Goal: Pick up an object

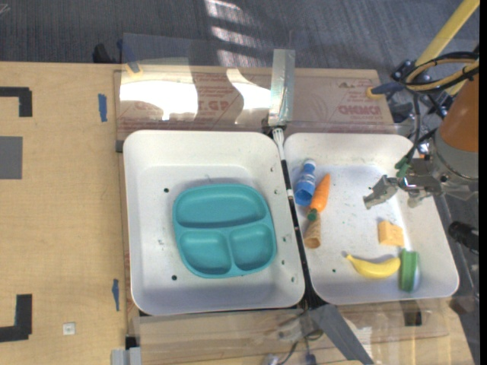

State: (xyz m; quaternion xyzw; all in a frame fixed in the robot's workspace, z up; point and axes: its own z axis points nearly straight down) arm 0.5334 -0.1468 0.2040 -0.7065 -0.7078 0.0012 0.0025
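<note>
The right bin [358,276] holds several small items. A blue bottle [305,182] and an orange carrot [321,192] lie side by side at its left wall, with a brown cylinder [313,230] just below them. A yellow banana [373,265] and a green cylinder [409,270] sit near the front, and an orange wedge [391,234] lies above them. My gripper [394,194] hangs over the right half of this bin, above the orange wedge, open with nothing between its fingers.
The left bin [144,226] carries a teal divided plate [224,229]. A raised divider [289,204] separates the two bins. Clear plastic sheeting and cardboard stand behind the bins. Yellow and black cables run by the arm at the upper right.
</note>
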